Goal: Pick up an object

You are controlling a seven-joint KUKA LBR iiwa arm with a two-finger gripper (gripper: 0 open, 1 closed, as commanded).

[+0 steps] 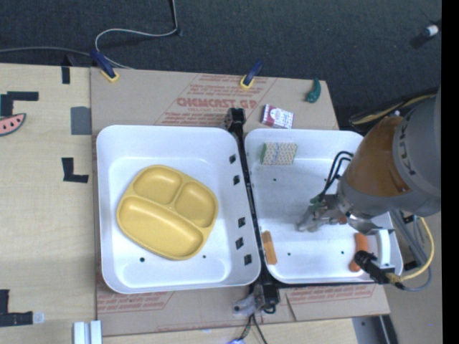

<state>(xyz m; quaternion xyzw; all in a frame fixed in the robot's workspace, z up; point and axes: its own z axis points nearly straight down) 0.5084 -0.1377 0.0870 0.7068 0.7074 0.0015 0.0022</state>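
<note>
At lower right of the frame, the gripper is hovering low over the right bin; jaw state cannot be told. 1 orange stick is lying at that bin's lower left edge. 1 yellow divided tray is sitting in the left bin. 1 patterned card is resting against the right bin's upper wall.

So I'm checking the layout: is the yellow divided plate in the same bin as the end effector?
No, the yellow plate lies in the left bin, while the end effector is over the right bin.

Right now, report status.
Claw low over the right bin. Orange stick at its left wall, ungrasped. Yellow divided plate in the left bin.
</note>
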